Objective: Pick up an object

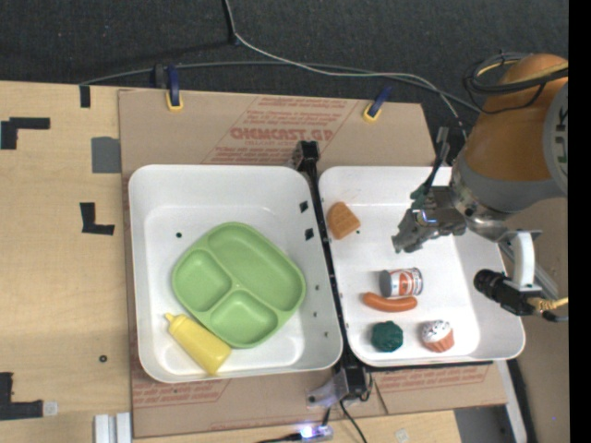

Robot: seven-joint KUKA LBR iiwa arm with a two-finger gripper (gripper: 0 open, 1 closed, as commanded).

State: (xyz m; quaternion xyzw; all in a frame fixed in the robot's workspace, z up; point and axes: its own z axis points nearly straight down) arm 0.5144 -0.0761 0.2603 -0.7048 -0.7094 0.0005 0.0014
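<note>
Cardboard sheet [277,127] with red print, possibly "CHEMCAST", labelled can [401,283]

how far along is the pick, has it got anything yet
Done: the arm has reached over the right bin, and the gripper is above its floor. In hand: nothing shows between the fingers. Left: the whole pick. The can, sausage, green piece, cupcake and bread all lie on the bin floor. The can is nearest the gripper, so it seems the likely target.
</note>
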